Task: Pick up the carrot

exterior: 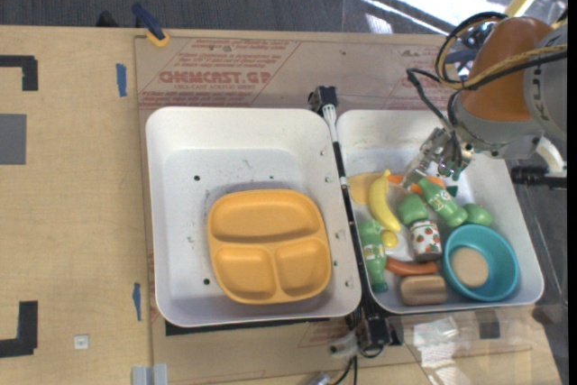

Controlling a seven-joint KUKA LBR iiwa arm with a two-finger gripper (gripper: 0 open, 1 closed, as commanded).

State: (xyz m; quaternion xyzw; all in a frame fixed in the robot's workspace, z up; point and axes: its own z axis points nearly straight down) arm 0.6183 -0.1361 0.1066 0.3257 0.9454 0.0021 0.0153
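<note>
The claw [439, 160], its grip state impossible to tell, hovers in the right bin [532, 239]; the carrot [410, 267] lies crosswise below it, nearer the camera.

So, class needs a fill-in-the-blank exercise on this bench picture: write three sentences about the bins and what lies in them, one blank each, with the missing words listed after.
1. The yellow divided tray lies in the ____ bin of the camera view.
2. The gripper is over the ____ bin, above the pile of toy food.
3. The banana in the right bin is ____ in colour.

Missing words: left; right; yellow
</note>
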